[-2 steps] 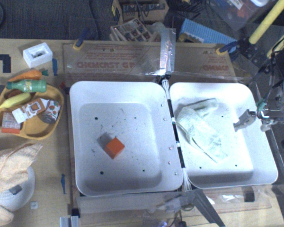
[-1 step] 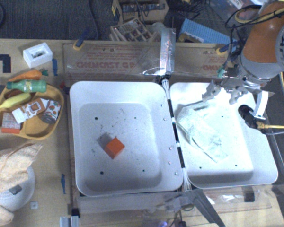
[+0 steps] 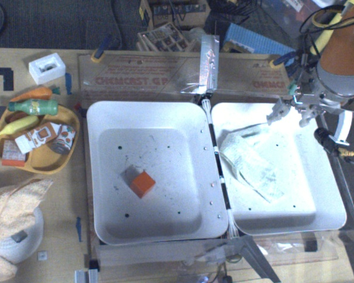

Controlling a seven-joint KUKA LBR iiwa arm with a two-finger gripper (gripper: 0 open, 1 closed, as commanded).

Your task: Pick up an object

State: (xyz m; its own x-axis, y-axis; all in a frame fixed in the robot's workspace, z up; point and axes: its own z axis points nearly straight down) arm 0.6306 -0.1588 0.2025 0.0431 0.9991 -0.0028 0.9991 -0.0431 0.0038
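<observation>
An orange block [image 3: 143,184] with a grey face lies in the left bin [image 3: 106,122], a little left of its middle. A crumpled clear plastic bag [image 3: 255,161] lies in the right bin [image 3: 324,211], stretching from its upper left toward its middle. My gripper [image 3: 291,113] hangs over the right bin's far edge, up and to the right of the bag and apart from it. Its two fingers [image 3: 276,110] stand spread, open, with nothing between them. The grey arm with its orange band [image 3: 341,49] comes in from the upper right.
A yellow bowl [image 3: 41,161] of toy food sits left of the bins, with a small white box [image 3: 47,68] behind it. A beige cloth [image 3: 15,217] lies at the lower left. Clear plastic panels [image 3: 147,75] stand along the bins' far side.
</observation>
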